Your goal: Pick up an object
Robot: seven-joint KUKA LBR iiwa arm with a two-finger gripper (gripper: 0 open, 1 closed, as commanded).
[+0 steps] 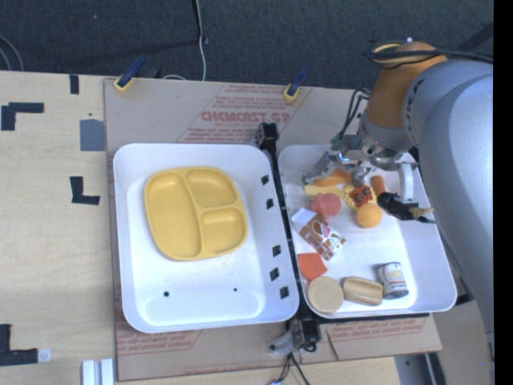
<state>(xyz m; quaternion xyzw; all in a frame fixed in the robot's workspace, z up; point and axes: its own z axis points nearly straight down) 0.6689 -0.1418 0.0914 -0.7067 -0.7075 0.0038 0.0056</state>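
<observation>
I have the gripper [350,165] low over the right bin's [433,283] far clutter, grip state unreadable. I'd settle squarely on one piece, perhaps the orange fruit [368,215] nearby, before lifting.

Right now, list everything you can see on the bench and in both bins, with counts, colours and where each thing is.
bins: 2, white, side by side on cardboard
plate: 1, yellow, three compartments, left bin
orange: 1, orange, right bin, upper right
pink piece: 1, pink-red, right bin, upper middle
packet: 1, clear with brown print, right bin, centre
red square: 1, orange-red, below the packet
disc: 1, tan, right bin, near edge
bun: 1, tan, right of the disc
can: 1, silver, right bin, lower right
clamps: 2, blue and yellow, cardboard's far edge
gripper: 1, grey, over the right bin's far end
arm: 1, grey with orange band, from the right
</observation>
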